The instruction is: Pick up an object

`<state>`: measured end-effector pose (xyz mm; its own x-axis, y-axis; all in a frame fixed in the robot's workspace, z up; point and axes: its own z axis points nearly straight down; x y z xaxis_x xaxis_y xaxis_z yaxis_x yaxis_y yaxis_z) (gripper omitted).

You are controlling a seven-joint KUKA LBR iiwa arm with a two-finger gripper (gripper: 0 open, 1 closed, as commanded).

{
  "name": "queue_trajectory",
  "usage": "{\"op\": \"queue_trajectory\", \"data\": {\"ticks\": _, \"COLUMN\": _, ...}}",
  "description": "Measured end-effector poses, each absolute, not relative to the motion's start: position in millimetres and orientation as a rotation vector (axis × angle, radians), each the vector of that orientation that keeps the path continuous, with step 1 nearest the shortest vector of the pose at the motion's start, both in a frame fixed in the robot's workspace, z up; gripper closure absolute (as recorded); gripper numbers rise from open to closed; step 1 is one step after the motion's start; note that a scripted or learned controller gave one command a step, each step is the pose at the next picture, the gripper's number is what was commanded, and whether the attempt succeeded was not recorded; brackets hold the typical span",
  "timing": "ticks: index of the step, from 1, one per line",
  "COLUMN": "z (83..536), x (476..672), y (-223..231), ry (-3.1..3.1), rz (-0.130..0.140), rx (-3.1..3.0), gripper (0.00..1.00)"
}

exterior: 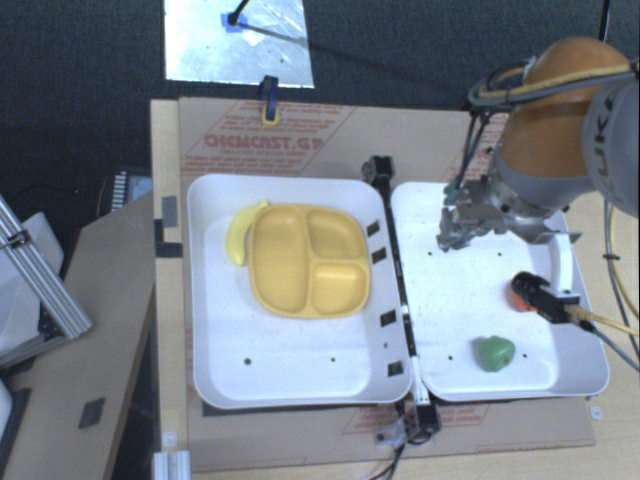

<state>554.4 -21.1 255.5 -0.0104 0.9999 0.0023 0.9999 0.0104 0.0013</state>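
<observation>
My gripper hangs over the far left part of the right bin, pointing down at bare white floor. A green rounded object lies near the bin's front, well clear of the gripper and towards the front right of it. A small orange object rests near the right wall, partly hidden by the robot's hardware. In the left bin lies a yellow divided plate, and a yellow banana lies against its left edge.
A black-clipped divider runs between the two bins. The bins rest on a brown cardboard sheet. A shiny metal sheet lies beyond the bench at the back. The arm's bulky orange and grey body overhangs the right bin's far right corner.
</observation>
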Motion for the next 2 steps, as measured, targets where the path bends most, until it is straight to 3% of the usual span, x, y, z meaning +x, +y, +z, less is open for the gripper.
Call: {"op": "queue_trajectory", "data": {"ticks": 2, "z": 236.8, "x": 514.6, "y": 72.8, "ry": -2.231, "rz": -0.001, "rx": -2.209, "gripper": 1.00}}
